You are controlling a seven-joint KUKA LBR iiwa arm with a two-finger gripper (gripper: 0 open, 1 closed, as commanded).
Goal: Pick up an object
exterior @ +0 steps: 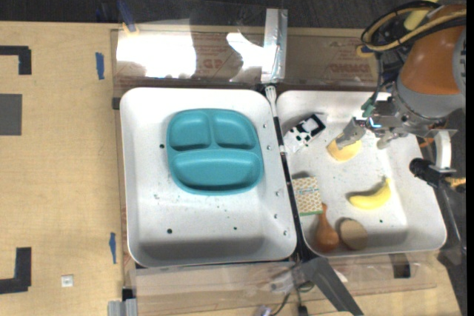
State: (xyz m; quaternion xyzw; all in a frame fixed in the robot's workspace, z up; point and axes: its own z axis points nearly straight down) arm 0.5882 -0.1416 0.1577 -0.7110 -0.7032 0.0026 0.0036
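My gripper (368,135) hangs over the back of the right bin (422,229), open, with nothing between its fingers. Its left finger (351,132) is just above a pale yellow chunk (345,151) that lies on the bin floor. A yellow banana (370,196) lies nearer the front, right of the middle. A brown pear-shaped piece (325,229) and a brown round piece (354,233) rest at the front wall. A black-and-white checkered item (306,127) lies at the back left, and a patterned card (306,193) sits against the left wall.
The left bin (148,226) holds a teal divided plate (215,150). A clear plastic sheet with tape (200,48) stands behind the bins. The arm's orange band (433,66) and cables (392,26) are at the right, above the right bin's far corner.
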